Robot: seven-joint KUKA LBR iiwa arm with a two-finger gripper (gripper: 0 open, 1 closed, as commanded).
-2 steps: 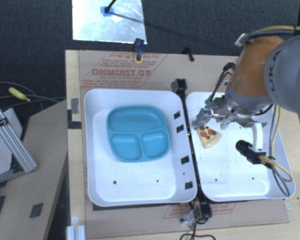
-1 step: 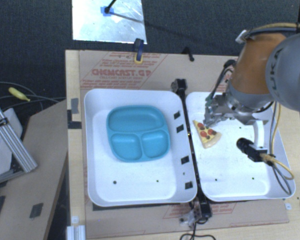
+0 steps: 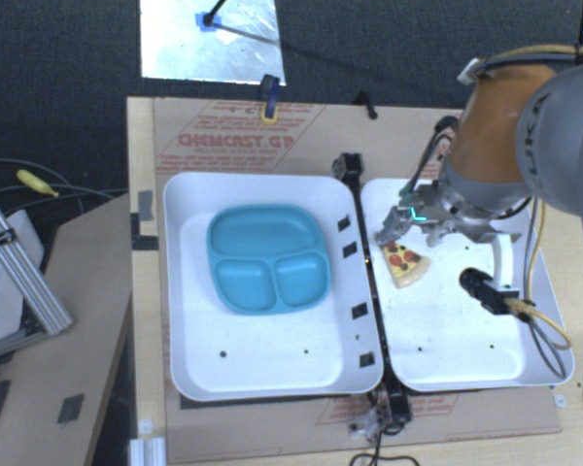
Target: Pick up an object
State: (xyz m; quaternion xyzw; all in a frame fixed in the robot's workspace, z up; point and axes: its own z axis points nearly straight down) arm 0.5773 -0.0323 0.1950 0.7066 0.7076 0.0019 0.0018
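Observation:
A toy pizza slice [image 3: 406, 264], yellow with red toppings, lies in the right white bin [image 3: 447, 362] near its left wall. My gripper [image 3: 396, 229] hangs just behind and above the slice, at the end of the grey and orange arm [image 3: 510, 134] that comes in from the right. The slice is visible in full in front of the gripper and nothing is seen in its grasp.
The left white bin [image 3: 262, 372] holds a blue divided plate [image 3: 269, 258]. A black divider with clips [image 3: 361, 260] runs between the two bins. The bench edge and cardboard sheet [image 3: 233, 134] lie behind the bins.

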